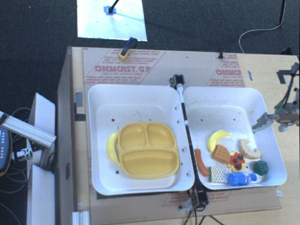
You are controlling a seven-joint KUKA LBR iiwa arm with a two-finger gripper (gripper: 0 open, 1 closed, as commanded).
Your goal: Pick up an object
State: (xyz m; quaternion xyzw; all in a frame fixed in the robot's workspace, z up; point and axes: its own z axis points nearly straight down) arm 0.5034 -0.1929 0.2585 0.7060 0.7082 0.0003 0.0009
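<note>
In the camera view the gripper (262, 122) hangs over the right bin's (220, 97) right rim; whether its fingers are apart cannot be told. The toys crowd the bin's front right corner, the banana (218, 137) touching the waffle (221, 153), so a descent could nudge neighbours or clamp two together.

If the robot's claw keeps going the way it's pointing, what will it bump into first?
The gripper points left and down into the right bin. Going straight on, it would probably first meet the bagel-like toy or the bin floor beside it, though depth is hard to judge from this view.
</note>
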